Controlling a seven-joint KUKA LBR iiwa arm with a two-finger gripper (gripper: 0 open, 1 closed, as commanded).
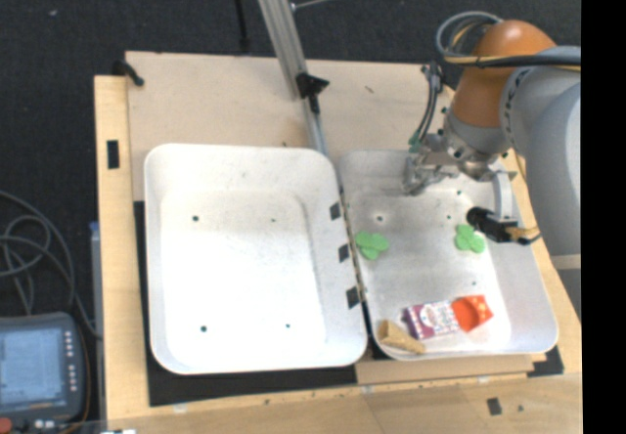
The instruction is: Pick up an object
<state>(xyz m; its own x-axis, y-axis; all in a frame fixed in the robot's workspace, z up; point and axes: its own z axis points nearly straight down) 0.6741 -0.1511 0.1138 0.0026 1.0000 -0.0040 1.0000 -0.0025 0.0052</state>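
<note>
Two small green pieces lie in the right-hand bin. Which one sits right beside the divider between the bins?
The green piece on the bin's left side, beside the black clips on the shared edge. The other green piece lies across the bin, near the arm's side.

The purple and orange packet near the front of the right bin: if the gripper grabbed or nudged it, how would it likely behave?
The packet lies flat, so it probably slides rather than rolls. It looks thin, likely light and hard to pinch. A tan piece seems to touch its end and may shift with it.
</note>
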